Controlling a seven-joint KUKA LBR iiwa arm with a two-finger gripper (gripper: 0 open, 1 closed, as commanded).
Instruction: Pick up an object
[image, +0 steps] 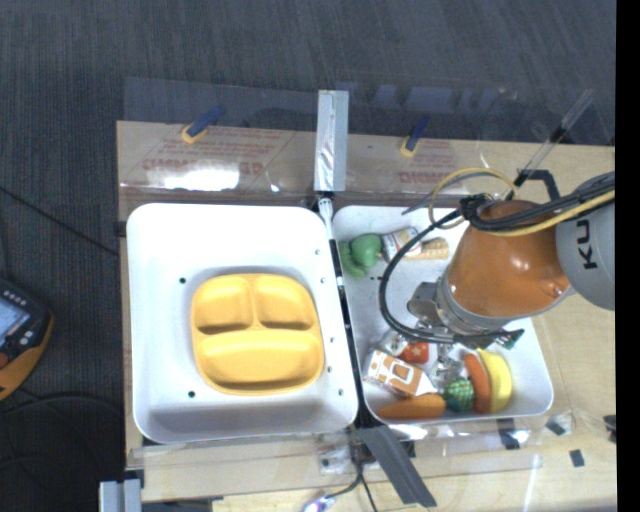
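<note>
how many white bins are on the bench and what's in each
2. The left bin holds a yellow divided tray. The right bin holds a pile of toy food under the arm, which may hide more items.

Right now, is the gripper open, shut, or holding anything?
Gripper: cannot be told; it is down in the right bin over the toy food, hidden by the arm's wrist.

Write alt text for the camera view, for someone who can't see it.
A grey and orange robot arm reaches down into the right white bin, over small toy foods including a banana, a carrot and a green item. The left white bin holds a yellow divided tray.
</note>
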